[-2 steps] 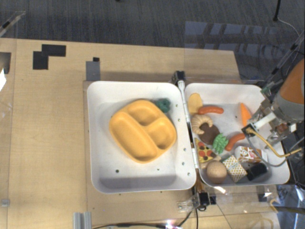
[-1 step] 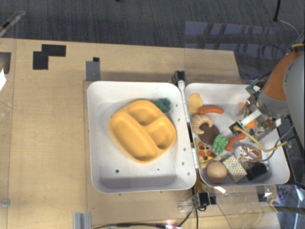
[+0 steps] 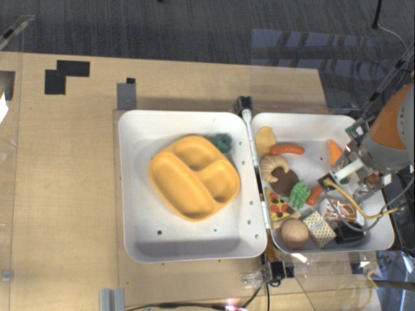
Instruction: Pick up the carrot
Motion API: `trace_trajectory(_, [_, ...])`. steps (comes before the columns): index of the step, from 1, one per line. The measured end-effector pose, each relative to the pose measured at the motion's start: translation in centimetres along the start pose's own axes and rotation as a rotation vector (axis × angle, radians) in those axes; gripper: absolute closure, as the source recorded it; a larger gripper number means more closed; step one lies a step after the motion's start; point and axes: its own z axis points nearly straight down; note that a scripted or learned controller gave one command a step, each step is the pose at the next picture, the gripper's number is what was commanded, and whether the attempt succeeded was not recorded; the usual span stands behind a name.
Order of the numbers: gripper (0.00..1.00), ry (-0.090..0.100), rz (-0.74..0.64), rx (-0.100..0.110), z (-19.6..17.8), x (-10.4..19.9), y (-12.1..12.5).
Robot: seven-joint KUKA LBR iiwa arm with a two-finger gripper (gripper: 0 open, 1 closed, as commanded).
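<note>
Item: surface, carrying two white bins side by side.
Item: left bin, holding a yellow divided tray with something green tucked behind it.
Item: right bin, crowding the toy food together: sausage, pretzel, broccoli, potato.
Item: my arm, reaching in from the right, hanging over that bin's right side.
Item: carrot, lying near the right wall, just beside my wrist (handy, I judge).
Item: my fingers, state unclear; I am making no claim.
</note>
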Motion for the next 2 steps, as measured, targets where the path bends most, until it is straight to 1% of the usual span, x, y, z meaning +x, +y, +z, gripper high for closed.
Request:
trace_trajectory(1, [0.0, -0.002, 0.217, -0.002, 0.1, 4.4, 2.1])
trace_trajectory(2, [0.0, -0.003, 0.171, -0.002, 0.0, 0.8, -1.2])
